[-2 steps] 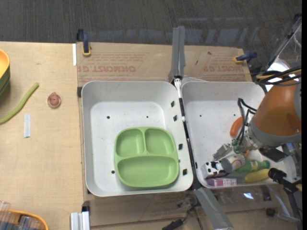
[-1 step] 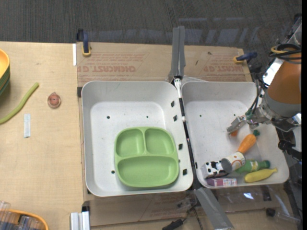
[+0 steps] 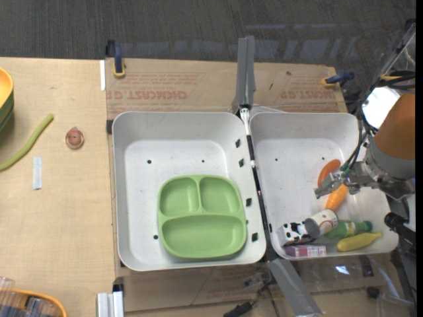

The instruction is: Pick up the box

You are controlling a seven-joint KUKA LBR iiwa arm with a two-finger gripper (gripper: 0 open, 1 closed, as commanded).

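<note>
A small flat pink and white box [image 3: 308, 250] lies along the front wall of the right bin [image 3: 291, 127]. Just behind it stands a black-and-white patterned carton [image 3: 292, 232]. My gripper [image 3: 338, 183] hangs at the bin's right side, over an orange carrot-shaped toy [image 3: 328, 172] whose middle it hides. It is well behind and to the right of the box and apart from it. Nothing from the box or the carton is in the gripper.
A small white bottle with a brown cap [image 3: 320, 222], a green item [image 3: 349, 228] and a yellow banana-like toy [image 3: 358, 242] lie by the box. The left bin [image 3: 132, 137] holds a green divided plate [image 3: 201, 215]. The arm's orange band [image 3: 403, 127] sits at far right.
</note>
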